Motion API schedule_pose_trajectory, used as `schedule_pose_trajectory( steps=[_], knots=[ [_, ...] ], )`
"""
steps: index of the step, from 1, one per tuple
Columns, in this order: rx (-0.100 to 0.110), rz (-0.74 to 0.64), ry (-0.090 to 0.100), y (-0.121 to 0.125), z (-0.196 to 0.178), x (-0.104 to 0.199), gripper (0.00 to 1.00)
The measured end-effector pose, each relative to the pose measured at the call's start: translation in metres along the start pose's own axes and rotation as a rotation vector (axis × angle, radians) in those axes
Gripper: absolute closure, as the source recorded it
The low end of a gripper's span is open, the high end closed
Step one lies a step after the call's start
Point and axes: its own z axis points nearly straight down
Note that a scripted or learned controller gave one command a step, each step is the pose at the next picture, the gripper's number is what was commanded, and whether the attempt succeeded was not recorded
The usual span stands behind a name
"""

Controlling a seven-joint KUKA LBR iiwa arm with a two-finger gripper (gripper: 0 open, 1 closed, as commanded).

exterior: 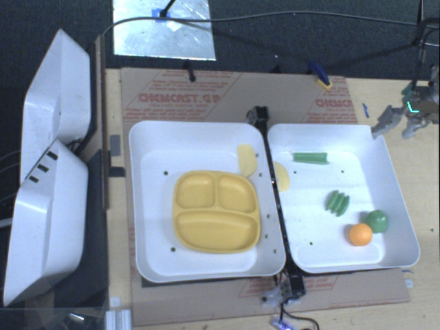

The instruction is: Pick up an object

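— Objects first, largest down: we have the yellow tray (217, 211) lying flat in the left bin (148, 184), its single long compartment toward the near edge and two smaller ones behind.

— Too broad for us, we judge. What sits in the right bin (392, 177)?

— A yellow disc (280, 176) against the wall between the bins, with a second yellow piece (247, 159) just across that wall in the left bin. Then a green stick (310, 158) near the far side, its long axis running left to right. Below it a ribbed green piece (337, 202), tilted. Near the front right corner, a green ball (376, 220) touching an orange ball (360, 234).

— And where are we?

— Our gripper (404, 117) hangs at the right edge of the view, beyond the right bin's far right corner, off the bin floor. We see grey metal parts there, but we cannot tell how the fingers stand, and nothing shows between them.

— So everything lies to the left of us and toward the near side.

— Yes. The stick is the nearest piece, a short reach left. The two balls lie almost straight toward the near edge from us. The tray is well apart, across the dividing wall.

— Then we judge the stick the likeliest target, closing across its short width.
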Motion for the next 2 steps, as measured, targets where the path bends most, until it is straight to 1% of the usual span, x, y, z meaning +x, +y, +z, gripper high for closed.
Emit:
schedule_pose_trajectory(
  steps=[1, 2],
  knots=[
    [0.009, 0.003, 0.003, -0.033, 0.213, 0.014, 0.0],
    [0.0, -0.079, 0.0, -0.105, 0.171, 0.026, 0.0]
  ],
)
